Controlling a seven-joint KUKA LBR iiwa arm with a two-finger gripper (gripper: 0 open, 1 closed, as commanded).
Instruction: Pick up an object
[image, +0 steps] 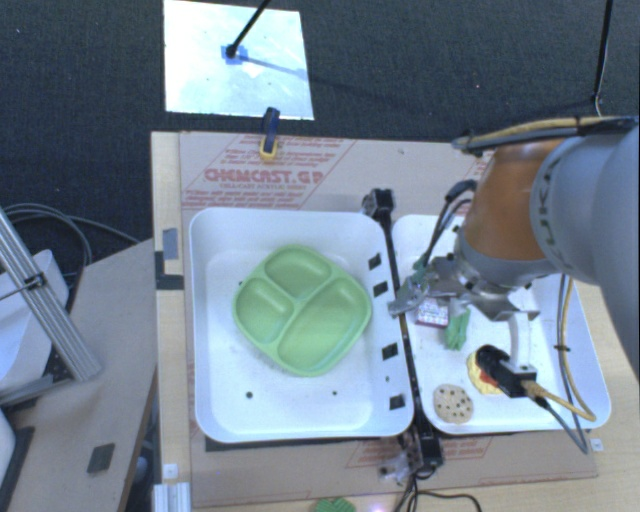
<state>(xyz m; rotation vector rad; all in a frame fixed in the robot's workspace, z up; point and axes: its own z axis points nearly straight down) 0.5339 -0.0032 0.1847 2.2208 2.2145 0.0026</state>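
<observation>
In right bin (500, 420), pincer (418, 298) over packet (432, 314)

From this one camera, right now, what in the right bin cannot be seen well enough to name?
All in the camera view:
Pink-and-white item: partly under the gripper, too small to identify.
Green object: top end hidden by the arm; shape unclear.
Yellow-and-red thing: partly covered by robot hardware, blurred.
Right bin: its far half is hidden by the arm.
</observation>
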